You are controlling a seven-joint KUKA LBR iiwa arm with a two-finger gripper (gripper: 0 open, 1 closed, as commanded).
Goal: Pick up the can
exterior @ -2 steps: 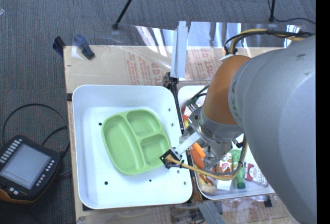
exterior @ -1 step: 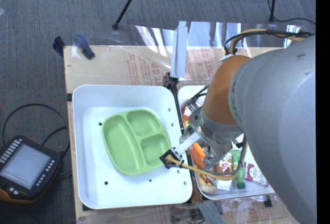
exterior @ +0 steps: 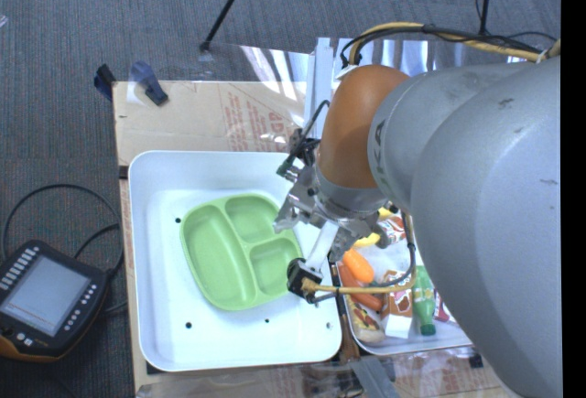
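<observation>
At the near edge, the left bin [exterior: 151, 295] has a bare white floor along its near and left walls, with open room there. The right bin [exterior: 403, 346] shows just a near strip, crowded with a white block [exterior: 396, 326], a green bottle [exterior: 423, 300], printed packets [exterior: 396, 300] and an orange piece [exterior: 357, 266]. I cannot tell which of these, if any, is the can.

A green divided plate [exterior: 229, 250] lies mid-bin on the left, reaching towards the right wall. The gripper [exterior: 316, 227] hangs over the wall shared by the two bins, at the plate's right edge; open or closed cannot be told. The grey arm [exterior: 476, 204] covers the right bin's far part. Beyond the bins, the bench [exterior: 183, 122] lies bare to its far edge.
</observation>
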